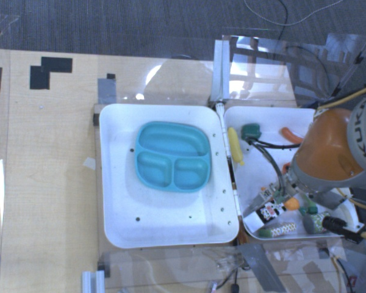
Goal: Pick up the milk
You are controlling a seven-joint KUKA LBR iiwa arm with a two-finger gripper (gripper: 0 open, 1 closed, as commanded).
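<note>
Camera view: claw (274, 207) near right bin's (256, 163) front edge

A robotics lab — a pale wooden bench (43, 182) bears two white bins (116, 182) beside clear acrylic panels (256, 72), loose cables (274, 5) trail over grey carpet (110, 11), and black tape markers (49, 71) dot the benchtop.

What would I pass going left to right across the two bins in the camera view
Left bin's wall → blue divided tray → yellow corn-like item → dark green item → orange item → arm's orange band.
</note>
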